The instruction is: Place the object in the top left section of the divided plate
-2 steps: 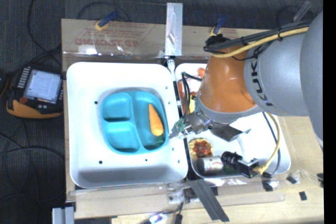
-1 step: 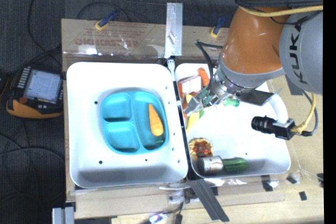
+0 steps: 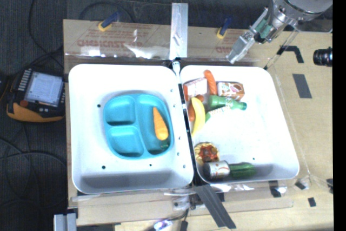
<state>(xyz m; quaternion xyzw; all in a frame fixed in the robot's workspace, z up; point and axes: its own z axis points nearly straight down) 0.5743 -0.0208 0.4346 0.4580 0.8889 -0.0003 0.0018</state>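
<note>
camera view: blue divided plate (image 3: pixel 120 132) in the left bin (image 3: pixel 86 170), orange carrot (image 3: pixel 160 123) lying in its long right section, top left section bare. pincer (image 3: pixel 238 53) at upper right of frame, above the right bin's (image 3: pixel 281 132) far rim, carrying nothing; open or closed, cannot tell. right bin crowded toward its left wall: banana (image 3: pixel 198 115), green bottle (image 3: pixel 226 104), can (image 3: pixel 216 170). likely trouble: a grab among that clutter slipping, or snagging the wall between bins. open room at right of right bin and around the plate.
</note>
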